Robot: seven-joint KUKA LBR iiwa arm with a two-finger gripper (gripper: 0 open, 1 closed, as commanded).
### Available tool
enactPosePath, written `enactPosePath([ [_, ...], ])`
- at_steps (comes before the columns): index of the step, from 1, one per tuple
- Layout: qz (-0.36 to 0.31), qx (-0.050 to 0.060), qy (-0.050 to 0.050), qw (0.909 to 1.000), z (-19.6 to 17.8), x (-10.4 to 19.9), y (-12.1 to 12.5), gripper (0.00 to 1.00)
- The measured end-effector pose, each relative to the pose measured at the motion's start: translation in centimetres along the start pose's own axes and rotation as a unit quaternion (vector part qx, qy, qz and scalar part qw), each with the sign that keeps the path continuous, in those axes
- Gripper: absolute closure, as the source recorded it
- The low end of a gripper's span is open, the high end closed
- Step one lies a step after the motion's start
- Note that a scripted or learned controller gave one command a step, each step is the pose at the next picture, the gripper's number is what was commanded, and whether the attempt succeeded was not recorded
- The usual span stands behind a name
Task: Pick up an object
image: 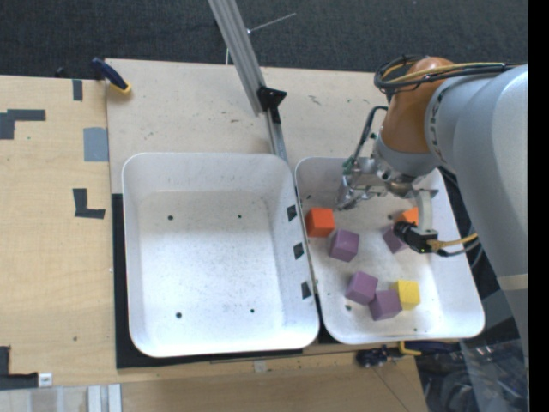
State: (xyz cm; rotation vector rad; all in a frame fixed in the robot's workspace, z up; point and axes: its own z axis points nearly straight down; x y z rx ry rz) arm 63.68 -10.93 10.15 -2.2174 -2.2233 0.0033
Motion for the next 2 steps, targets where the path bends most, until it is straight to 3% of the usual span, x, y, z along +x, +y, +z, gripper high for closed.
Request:
enactPosePath([
  [2, 0.001, -0.003, 0.000, 1.0000, -8.6, 0.0, 0.7, 1.00],
])
